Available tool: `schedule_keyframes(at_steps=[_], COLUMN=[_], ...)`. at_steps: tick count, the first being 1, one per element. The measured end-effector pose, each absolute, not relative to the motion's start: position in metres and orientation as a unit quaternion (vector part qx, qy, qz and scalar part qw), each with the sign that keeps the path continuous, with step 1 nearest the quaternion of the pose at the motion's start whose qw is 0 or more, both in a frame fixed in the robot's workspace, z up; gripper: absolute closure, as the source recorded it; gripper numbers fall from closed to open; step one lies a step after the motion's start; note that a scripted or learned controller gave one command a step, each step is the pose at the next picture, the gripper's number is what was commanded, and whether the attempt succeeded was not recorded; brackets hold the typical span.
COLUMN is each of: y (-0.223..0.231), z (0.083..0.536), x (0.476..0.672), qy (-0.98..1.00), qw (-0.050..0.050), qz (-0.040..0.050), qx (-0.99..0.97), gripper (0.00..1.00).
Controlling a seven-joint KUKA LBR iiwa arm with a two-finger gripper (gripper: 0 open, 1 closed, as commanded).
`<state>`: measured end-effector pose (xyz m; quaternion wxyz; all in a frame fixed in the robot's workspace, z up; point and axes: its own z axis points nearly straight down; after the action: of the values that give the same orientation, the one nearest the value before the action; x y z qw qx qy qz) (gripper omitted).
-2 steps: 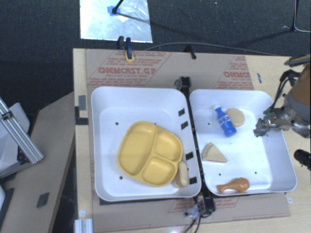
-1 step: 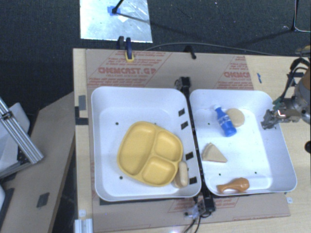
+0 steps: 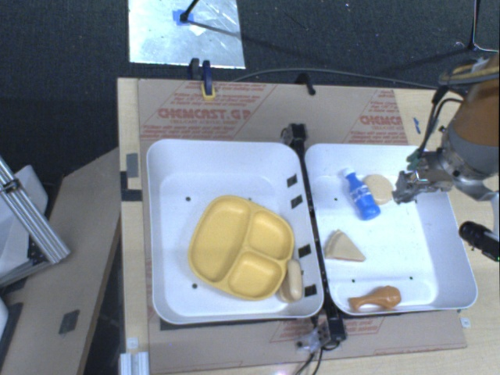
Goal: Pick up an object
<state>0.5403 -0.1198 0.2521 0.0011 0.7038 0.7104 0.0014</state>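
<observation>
My arm comes in from three o'clock, and my gripper [image 3: 406, 186] hangs low over the right bin [image 3: 449, 244] at its two o'clock corner; I cannot tell its state. That bin holds four things: one blue bottle [image 3: 361, 194], one round biscuit [image 3: 379, 187], one wedge [image 3: 342, 248], one drumstick [image 3: 375, 298]. The left bin [image 3: 168, 209] holds one yellow divided plate [image 3: 241, 246] and one bread roll [image 3: 293, 280] at its five o'clock
</observation>
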Motion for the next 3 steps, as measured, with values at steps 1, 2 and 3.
schedule_keyframes(at_steps=[1, 2, 3], y=[-0.064, -0.013, 0.05], z=[0.258, 0.242, 0.244], x=[0.54, 0.541, 0.544], qy=[0.711, 0.71, 0.711], qw=[0.0, 0.0, 0.0], qz=[0.0013, 0.0011, 0.0016], qx=[0.704, 0.704, 0.703], gripper=[1.0, 1.0, 1.0])
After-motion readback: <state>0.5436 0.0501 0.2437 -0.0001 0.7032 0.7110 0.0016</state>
